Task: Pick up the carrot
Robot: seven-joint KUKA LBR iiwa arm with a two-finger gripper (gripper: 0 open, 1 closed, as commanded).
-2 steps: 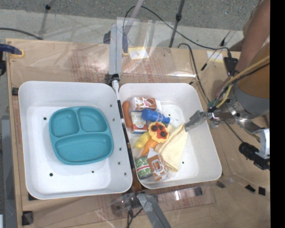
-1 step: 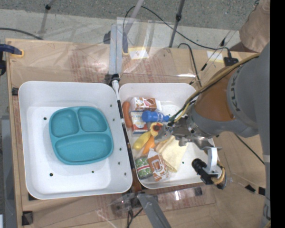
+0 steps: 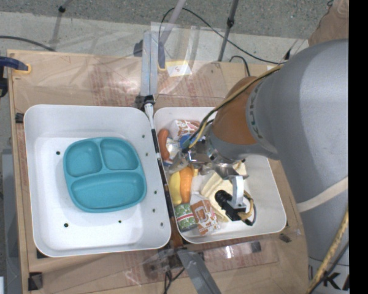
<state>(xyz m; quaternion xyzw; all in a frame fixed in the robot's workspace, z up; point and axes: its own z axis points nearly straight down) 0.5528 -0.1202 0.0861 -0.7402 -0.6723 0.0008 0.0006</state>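
The small orange tapered carrot (image 3: 186, 184) lies among packets in the right shallow white bin (image 3: 276, 216), beside a yellow piece. The grey metal gripper (image 3: 195, 158) hovers just above it; grip state unclear. Likely approach step: descend, then close.

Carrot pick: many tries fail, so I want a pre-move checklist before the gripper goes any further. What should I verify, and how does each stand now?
1. Carrot visible in the right bin: ok.
2. Gripper over the right bin, near the carrot: ok.
3. Carrot between the fingers: cannot tell; the wrist hides them.
4. Space around the carrot: not ok; a yellow item lies against its left side, a packet just below.
5. Blue plate in the left bin, out of the way: ok.
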